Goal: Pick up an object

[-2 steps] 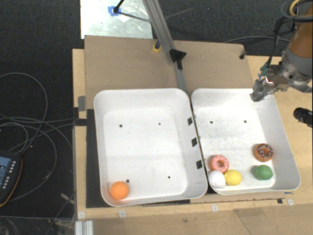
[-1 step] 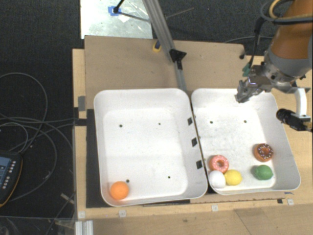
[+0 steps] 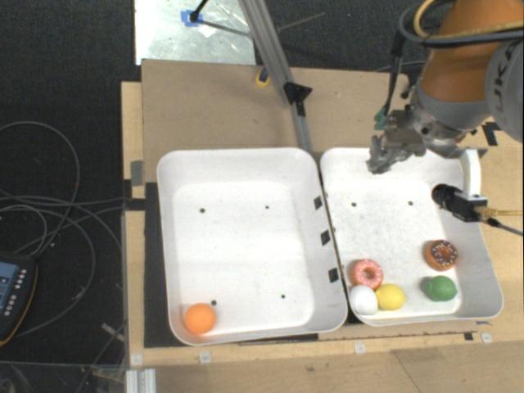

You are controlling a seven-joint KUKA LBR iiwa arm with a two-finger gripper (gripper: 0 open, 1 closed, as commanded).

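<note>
In the right bin (image 3: pixel 385 219), near its front, lie a pink frosted donut (image 3: pixel 366 273), a white ball (image 3: pixel 363 300), a yellow lemon-like fruit (image 3: pixel 390 296), a green lime-like fruit (image 3: pixel 440 287) and a chocolate donut with sprinkles (image 3: pixel 441 255). An orange ball (image 3: pixel 199 318) rests in the front left corner of the left bin (image 3: pixel 237 187). My gripper (image 3: pixel 381 161) hangs over the back edge of the right bin, well away from all the objects, with nothing visible between its fingers.
A grey pole (image 3: pixel 274 56) slants from the top down to the gap between the bins. A black fitting with a white bracket (image 3: pixel 458 196) sits at the right bin's right rim. Cables lie on the floor at left.
</note>
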